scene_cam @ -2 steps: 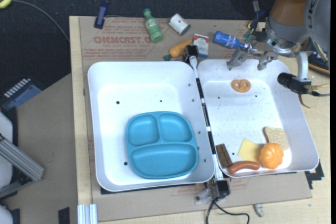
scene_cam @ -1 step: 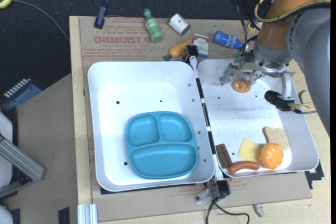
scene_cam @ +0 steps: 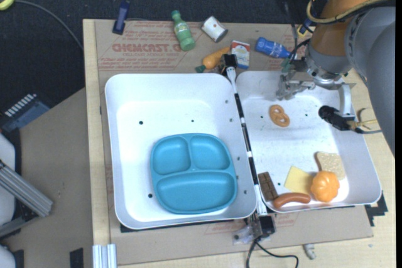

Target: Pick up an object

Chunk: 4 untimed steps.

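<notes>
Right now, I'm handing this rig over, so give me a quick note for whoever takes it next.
Gripper: low over the far end of the right bin, nothing visibly held.
In the right bin: pretzel just in front of the gripper; bread slice, cheese slice, orange fruit and sausage at the near end.
Left bin: blue divided plate.
Done: nothing lifted.
Left: grasp an object and lift it.

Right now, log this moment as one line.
end effector: above right bin, upper edge | nearest: pretzel, not held | left bin: blue tray
</notes>
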Tool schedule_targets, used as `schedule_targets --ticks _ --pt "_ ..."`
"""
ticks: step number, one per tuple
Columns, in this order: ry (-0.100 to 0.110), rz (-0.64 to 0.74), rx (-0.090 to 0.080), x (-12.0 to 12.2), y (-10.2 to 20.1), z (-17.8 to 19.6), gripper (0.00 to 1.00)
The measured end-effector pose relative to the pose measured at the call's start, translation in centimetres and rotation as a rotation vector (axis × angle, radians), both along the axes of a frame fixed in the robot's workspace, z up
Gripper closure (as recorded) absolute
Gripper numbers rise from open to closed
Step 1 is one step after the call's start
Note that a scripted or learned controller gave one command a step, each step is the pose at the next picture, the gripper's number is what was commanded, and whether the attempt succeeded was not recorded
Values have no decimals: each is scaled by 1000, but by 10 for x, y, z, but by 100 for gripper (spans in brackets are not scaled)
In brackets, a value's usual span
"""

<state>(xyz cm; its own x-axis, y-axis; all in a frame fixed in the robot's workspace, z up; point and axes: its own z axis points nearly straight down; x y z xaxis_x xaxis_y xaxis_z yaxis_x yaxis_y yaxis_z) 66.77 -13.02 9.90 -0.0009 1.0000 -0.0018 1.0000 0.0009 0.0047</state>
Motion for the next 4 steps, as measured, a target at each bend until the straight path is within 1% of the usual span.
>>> schedule_targets --ticks 1,2,3,4 --pt "1 0 0 0 0 0 0" --pt "6 -1 2 -32 19 -15 0" --pt "4 -2 2 -31 19 -4 100" --pt "6 0 3 -101 107 86 100"
